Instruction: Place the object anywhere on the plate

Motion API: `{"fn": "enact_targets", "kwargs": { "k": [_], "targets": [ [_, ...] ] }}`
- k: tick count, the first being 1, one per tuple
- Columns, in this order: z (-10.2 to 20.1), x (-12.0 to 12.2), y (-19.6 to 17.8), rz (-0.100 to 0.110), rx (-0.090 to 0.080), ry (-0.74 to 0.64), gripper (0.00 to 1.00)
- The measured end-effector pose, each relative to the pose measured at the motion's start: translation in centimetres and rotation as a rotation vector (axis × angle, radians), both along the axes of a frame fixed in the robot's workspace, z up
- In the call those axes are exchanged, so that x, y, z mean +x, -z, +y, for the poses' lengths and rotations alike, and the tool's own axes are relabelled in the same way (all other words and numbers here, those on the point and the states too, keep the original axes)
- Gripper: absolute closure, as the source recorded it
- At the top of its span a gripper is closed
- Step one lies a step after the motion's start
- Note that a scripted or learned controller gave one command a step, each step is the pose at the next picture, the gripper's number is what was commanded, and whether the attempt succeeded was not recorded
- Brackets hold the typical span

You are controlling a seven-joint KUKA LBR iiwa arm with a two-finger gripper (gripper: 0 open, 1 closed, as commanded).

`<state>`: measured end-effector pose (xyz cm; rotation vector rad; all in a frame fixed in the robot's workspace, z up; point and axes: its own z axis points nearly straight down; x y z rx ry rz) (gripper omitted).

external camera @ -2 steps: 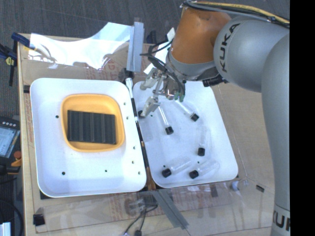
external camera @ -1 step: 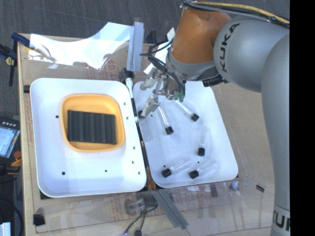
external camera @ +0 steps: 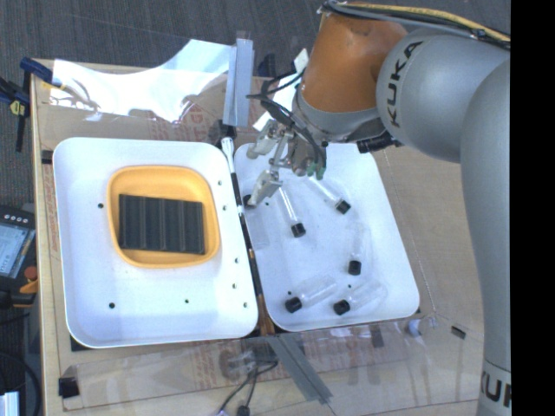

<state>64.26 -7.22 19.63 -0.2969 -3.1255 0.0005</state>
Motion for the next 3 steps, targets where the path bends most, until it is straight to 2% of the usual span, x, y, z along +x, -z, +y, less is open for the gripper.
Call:
{"fn": "enact_targets", "kwargs": {
  "k": [3],
  "targets": [
    [0.00, 0.00, 0.00, 0.000, 0.000, 0.000, 0.00]
  ]
}}
